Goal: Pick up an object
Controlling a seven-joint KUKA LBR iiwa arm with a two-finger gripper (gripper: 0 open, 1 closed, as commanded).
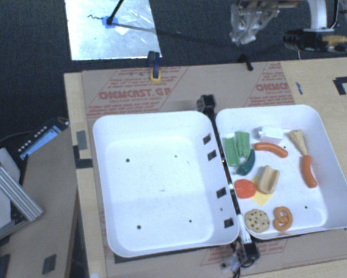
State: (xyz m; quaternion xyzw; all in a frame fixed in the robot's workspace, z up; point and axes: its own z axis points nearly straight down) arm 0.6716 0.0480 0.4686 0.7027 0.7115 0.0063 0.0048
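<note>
Right bin (342, 207) is holding all the toy food. Nearest: round cookie (256, 220) and pretzel (282, 218). Behind them red tomato slice (245, 188), yellow cheese wedge (263, 198), bread roll (267, 178). Further back two orange sausages (271, 149) (308, 171), green pieces (238, 148), a cone (297, 141), a white block (271, 134). All looking like smooth plastic. Left bin (159, 182) is sitting beside it. Gripper (247, 29) is hanging far back above the dark floor, blurred, holding nothing; can't tell how far it's open.
</note>
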